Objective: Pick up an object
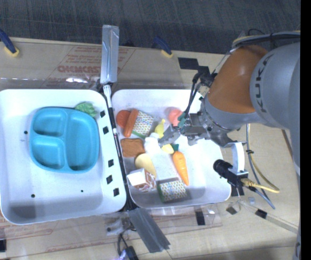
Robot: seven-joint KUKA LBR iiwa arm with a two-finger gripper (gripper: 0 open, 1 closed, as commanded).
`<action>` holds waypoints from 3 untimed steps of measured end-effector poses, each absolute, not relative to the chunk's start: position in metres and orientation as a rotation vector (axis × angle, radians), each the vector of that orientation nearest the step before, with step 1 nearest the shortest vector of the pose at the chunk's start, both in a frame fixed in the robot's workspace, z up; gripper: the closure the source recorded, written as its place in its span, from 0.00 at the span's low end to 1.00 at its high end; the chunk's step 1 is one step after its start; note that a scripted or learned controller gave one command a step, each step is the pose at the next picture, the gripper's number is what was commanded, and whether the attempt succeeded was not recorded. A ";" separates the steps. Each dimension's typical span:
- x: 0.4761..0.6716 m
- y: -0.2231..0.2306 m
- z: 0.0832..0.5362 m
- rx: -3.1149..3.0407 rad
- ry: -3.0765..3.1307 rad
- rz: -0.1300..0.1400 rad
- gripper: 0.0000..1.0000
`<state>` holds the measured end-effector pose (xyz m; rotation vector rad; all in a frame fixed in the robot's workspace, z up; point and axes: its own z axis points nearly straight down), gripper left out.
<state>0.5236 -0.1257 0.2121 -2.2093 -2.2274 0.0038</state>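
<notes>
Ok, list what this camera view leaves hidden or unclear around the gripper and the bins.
- Gripper: too small and dark against the toys in the right bin to tell its state or whether it holds anything.
- Green item: partly hidden behind the blue plate in the left bin; identity unclear.
- Pink toy: partly covered by the gripper.

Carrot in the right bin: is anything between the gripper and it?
Nothing visible blocks it. The gripper hangs over the right bin, just above the carrot, which lies uncovered on top. A small yellow piece sits close by the carrot's leafy end, and a patterned block by its tip.
</notes>
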 end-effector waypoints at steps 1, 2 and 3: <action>0.545 -0.183 0.092 -2.109 -2.329 0.001 0.00; 0.545 -0.183 0.101 -2.101 -2.334 0.004 1.00; 0.609 -0.052 0.225 -2.011 -2.413 -0.002 1.00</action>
